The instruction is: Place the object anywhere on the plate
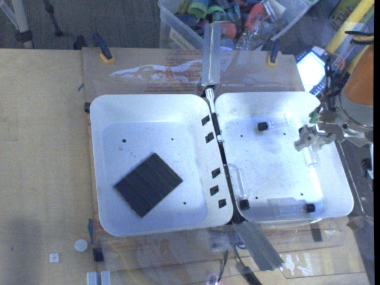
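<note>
Plate point(148, 184) first, a dark slatted square lying flat in the left bin point(104, 108), turned diamond-wise with its corners toward the bin walls, and nothing on it yet. Moving across the divider into the right bin point(279, 100), we've got clear tubes with black caps scattered about: one tube by the divider point(235, 183), running up and down the view; an upper tube point(272, 125), lying roughly left to right; and a lower tube point(291, 206), stretched along the near wall. Which one counts as the object, I can't say. And at the far right, the gripper point(311, 140) hovers over the right bin's right side, the upper tube just to its left and nearest. Open or closed, holding or empty, I cannot tell from this angle. The big picture: the plate sits well left of the gripper, so any carry must cross the divider.
</note>
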`<state>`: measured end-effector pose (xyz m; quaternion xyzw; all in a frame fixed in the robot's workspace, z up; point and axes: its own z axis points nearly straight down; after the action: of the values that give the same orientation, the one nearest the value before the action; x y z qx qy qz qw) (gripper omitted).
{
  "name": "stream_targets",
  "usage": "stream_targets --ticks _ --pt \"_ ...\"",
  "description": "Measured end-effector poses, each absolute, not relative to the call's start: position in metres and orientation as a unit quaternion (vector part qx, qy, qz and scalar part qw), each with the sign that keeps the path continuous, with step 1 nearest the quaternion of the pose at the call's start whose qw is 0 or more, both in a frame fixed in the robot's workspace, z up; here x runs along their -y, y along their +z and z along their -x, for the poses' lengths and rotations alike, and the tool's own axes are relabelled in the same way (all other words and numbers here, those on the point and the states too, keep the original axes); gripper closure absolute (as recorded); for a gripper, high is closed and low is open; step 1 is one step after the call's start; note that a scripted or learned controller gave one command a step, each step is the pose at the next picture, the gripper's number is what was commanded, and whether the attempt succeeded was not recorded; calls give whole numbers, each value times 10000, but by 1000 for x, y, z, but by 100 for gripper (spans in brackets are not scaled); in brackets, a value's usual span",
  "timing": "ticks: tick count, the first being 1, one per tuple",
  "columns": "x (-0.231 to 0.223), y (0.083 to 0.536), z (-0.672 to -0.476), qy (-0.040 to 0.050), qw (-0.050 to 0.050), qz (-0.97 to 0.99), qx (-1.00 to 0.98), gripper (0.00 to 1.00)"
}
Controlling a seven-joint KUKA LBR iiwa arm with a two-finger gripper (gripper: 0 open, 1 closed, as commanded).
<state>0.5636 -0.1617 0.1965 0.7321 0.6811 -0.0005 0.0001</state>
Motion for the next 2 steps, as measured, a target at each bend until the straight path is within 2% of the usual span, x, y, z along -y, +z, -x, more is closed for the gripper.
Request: stream_targets --ticks 1,2 --pt "108 113 -611 -8 -19 -7231 -6907 100" --pt "45 185 -667 1 5 -6974 -7167 100"
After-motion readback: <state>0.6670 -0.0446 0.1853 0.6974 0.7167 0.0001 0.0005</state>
